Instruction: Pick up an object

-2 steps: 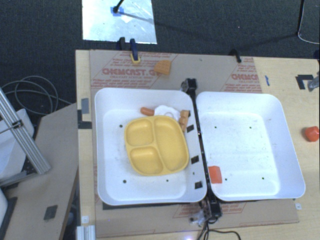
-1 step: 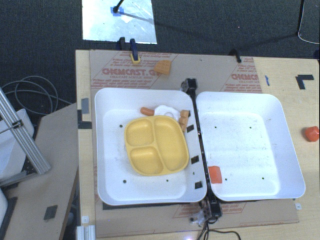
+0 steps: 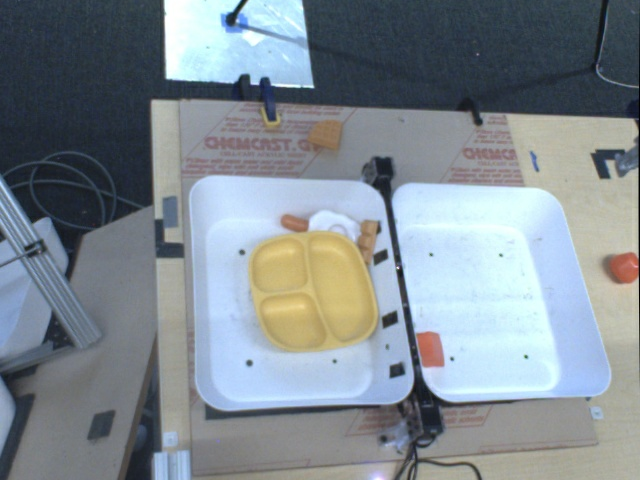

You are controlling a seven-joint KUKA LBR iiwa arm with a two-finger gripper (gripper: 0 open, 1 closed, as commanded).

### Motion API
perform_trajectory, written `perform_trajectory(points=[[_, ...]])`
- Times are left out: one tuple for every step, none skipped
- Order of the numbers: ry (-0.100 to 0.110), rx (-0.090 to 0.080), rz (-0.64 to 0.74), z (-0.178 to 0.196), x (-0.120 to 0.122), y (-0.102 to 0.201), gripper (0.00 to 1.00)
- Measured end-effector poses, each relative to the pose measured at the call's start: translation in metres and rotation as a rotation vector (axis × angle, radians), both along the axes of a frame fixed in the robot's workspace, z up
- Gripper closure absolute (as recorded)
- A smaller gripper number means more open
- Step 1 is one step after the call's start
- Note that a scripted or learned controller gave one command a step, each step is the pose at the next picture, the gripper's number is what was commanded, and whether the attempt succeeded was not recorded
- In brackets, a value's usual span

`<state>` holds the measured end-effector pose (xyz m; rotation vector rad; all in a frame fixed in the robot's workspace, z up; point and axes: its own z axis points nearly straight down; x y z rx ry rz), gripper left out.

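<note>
Plainly, the lone orange block is the easiest pick

Nothing is lifted yet, so the step in hand is choosing a target and approaching it. I cannot tell whether the fingers are open or closed.

The left bin [image 3: 215,268] is crowded. A yellow divided plate [image 3: 312,293] fills its middle. At the plate's 12 o'clock lie a small orange sausage-shaped piece [image 3: 294,223] and a white object [image 3: 333,225], the two close together. At about 1 o'clock a tan piece [image 3: 368,236] sits against the bin's wall. The plate looks wide and flat, probably a poor fit for a two-finger grasp, and the small items are hemmed in by its rim and the wall.

The right bin [image 3: 560,268] holds one orange block [image 3: 429,348] at its 8 o'clock corner, near the wall shared with the left bin. Its other sides are free.

To do this well, I would come straight down over the block with the fingers spread. I would line them up so they close along the wall and neither has to squeeze between block and rim. Then close firmly and lift vertically before travelling.

Outside the bins, a red-orange object [image 3: 623,267] rests on the table [image 3: 600,208] at 3 o'clock.
</note>
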<state>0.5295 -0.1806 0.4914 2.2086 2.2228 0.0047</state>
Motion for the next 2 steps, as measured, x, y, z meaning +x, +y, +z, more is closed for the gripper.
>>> perform_trajectory(points=[[-0.005,-0.002,0.004,0.0118,0.0006,-0.0002,1.00],[-0.004,-0.002,0.004,0.0114,0.0005,-0.0001,0.00]])
